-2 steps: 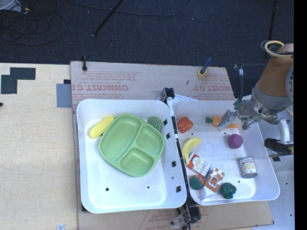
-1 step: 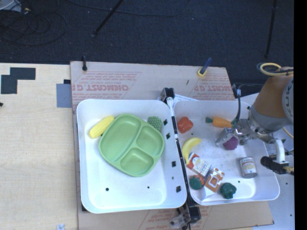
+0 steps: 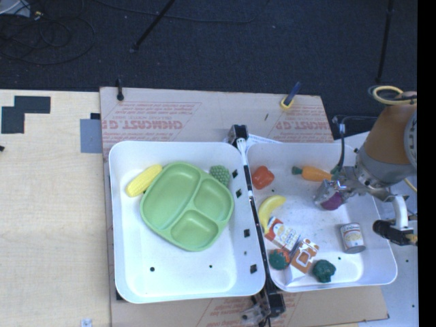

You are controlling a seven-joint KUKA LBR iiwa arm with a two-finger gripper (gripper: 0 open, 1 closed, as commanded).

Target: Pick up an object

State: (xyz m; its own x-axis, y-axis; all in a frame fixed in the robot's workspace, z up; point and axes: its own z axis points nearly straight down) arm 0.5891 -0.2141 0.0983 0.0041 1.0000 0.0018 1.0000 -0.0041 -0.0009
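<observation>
My gripper [image 3: 331, 193] is low in the right bin [image 3: 381, 268], near its far right side. A small purple toy [image 3: 333, 201] sits between its grey fingers, and the gripper looks shut on it. An orange carrot [image 3: 313, 174] lies just left of the gripper. A silver can [image 3: 351, 237] stands in front of it. Further left in this bin are a red pepper [image 3: 262, 177] and a yellow banana [image 3: 270, 208]. Snack packets [image 3: 291, 242] and two green toys [image 3: 323, 270] lie near the front.
The left bin [image 3: 129, 264] holds a green divided plate [image 3: 188, 206], a yellow corn cob [image 3: 143, 180] and a green broccoli piece [image 3: 219, 174]. A black divider rail [image 3: 249, 203] runs between the bins. The arm's orange band [image 3: 392, 131] rises at the right.
</observation>
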